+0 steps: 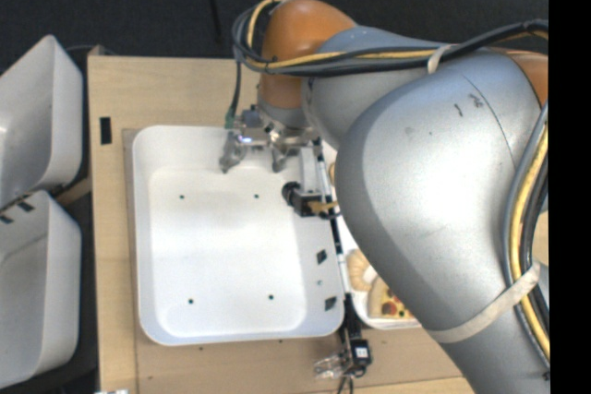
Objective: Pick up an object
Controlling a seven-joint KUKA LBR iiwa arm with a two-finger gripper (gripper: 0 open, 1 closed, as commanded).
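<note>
The gripper (251, 154) hangs with fingers spread over the far edge of the left white bin (166, 309), nothing between them

Robot lab: arm (434, 198) over white bin (148, 226), bench (115, 309).

A pale yellowish object (381, 291) with small coloured spots lies in the right bin, largely hidden.

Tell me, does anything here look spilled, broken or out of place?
Nothing stands out. The pincer hangs over the far edge of the left bin, and the big grey arm covers most of the right bin.
</note>
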